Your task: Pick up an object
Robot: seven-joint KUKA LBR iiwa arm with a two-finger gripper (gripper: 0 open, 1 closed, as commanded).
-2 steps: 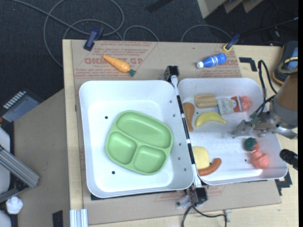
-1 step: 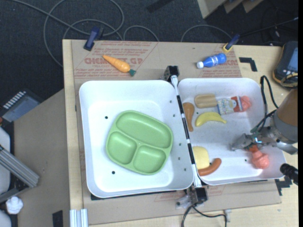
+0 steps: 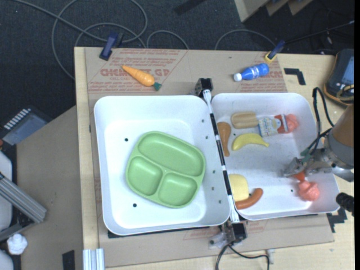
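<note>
While the gripper (image 3: 293, 170) hovered low in the right bin (image 3: 264, 101), whether its claw gripped you couldn't tell; the pink toy (image 3: 309, 190) lay just beside it, so you needed to centre over that before closing.

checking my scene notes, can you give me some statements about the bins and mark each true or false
1. The green plate lies in the left bin. True.
2. The banana lies in the left bin. False: it is in the right bin.
3. The carrot lies outside both bins. True.
4. The blue bottle lies on the green plate. False: it lies on the bench beyond the right bin.
5. The claw is over the right bin. True.
</note>
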